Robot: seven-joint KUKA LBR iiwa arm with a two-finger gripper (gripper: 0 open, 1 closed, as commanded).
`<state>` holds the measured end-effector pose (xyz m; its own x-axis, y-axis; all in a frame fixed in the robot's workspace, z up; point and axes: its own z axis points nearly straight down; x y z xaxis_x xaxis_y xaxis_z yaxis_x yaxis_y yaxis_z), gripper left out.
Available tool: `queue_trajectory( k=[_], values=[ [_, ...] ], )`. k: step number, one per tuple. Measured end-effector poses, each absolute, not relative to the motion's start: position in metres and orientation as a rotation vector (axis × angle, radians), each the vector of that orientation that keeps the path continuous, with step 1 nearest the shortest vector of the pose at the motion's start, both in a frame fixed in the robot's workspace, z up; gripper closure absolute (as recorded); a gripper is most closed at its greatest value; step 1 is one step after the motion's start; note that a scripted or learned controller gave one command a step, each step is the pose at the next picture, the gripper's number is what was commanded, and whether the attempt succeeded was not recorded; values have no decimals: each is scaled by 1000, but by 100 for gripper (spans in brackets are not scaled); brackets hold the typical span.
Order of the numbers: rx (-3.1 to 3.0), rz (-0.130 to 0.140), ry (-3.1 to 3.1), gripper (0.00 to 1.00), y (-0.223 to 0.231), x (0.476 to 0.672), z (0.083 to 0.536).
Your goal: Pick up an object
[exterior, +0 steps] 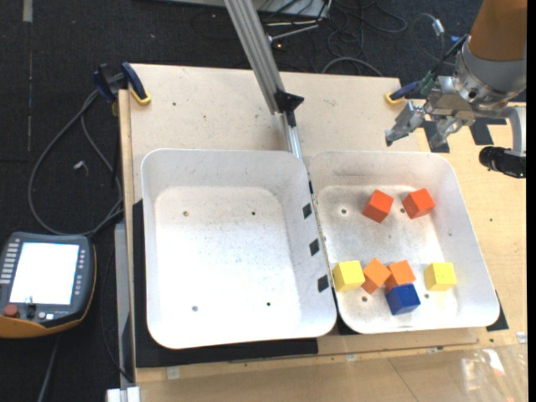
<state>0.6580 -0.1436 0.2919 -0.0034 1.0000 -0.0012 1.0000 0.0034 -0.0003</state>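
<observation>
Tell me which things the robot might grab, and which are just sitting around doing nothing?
For the job:
- orange cubes, four of them
- yellow cubes, two
- blue cube
- right bin, which holds them all
- gripper, up above the bin's far edge, holding nothing

Just lying about:
- left bin
- tablet off the bench
- yellow clamps on the far corners
- cables on the floor

There's the grey KUKA arm [501, 72] with its broad orange band wrapping the rounded link above the wrist, and below it a pale grey collar narrows to the metal wrist block. The two-finger gripper [419, 130] is dull silver-grey, with angular, slim fingers. Thin cables run along the wrist, a small green fitting beside them, and dark black brackets hang under the block.
</observation>
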Motion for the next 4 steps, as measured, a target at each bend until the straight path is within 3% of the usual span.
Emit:
queue_trajectory(
  k=[1, 2, 4],
  values=[
    [2213, -1, 2226, 100, -144, 659, 302],
    [2213, -2, 2226, 0, -143, 659, 302],
    [2213, -3, 2227, 0, -143, 659, 302]
  ],
)
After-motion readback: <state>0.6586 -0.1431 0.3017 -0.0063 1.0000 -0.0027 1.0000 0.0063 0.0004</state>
